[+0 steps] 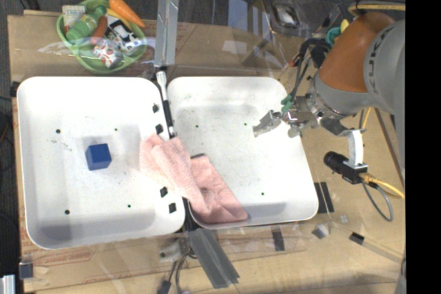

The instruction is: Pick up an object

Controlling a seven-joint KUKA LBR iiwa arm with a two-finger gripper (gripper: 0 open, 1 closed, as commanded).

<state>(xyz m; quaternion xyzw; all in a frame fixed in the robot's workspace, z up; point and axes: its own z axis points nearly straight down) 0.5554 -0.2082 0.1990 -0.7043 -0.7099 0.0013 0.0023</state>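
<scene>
Two white bins, the left bin (pixel 41 148) and the right bin (pixel 227 107), sit on a tan bench (pixel 358 217), their floors speckled with small dark dots. A solid blue cube (pixel 98 155) lies in the left one. A pale pink cloth (pixel 189 179) drapes across both. The arm (pixel 362 58) is grey with an orange band. Behind, a green bowl (pixel 89 60) holds an orange carrot (pixel 124 9) and mixed red, white and green items. A yellow cable (pixel 386 193) trails at right.

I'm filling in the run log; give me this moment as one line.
arm: over right bin | gripper: nothing between fingers | pink cloth: across divider | blue cube: left bin
</scene>
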